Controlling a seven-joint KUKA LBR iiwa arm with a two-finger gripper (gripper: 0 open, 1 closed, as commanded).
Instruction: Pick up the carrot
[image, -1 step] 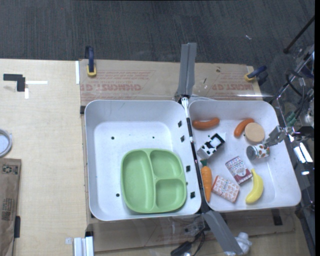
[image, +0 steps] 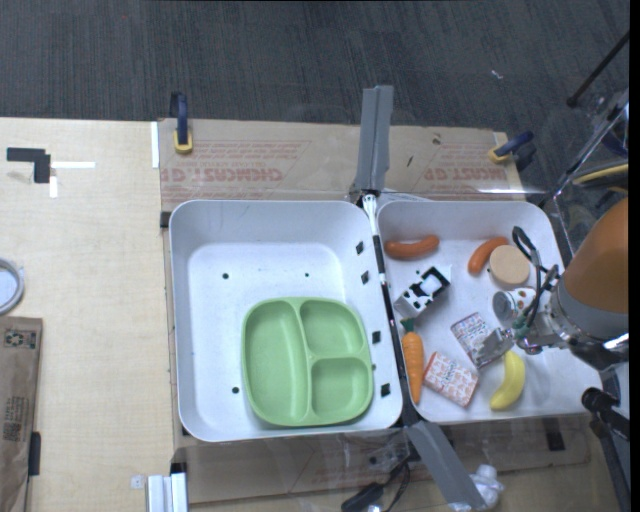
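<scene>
The arm is cut off at the frame's right edge. The pincer (image: 510, 335), low right, is blurred; whether it is spread cannot be told. The carrot (image: 413, 365) lies apart.

The carrot (image: 413, 361) is found in the right bin, lying flat against that bin's left wall, near the front corner. It is orange, with a small green top at the far end and the tapered tip directed toward the front. It is not held.
</scene>
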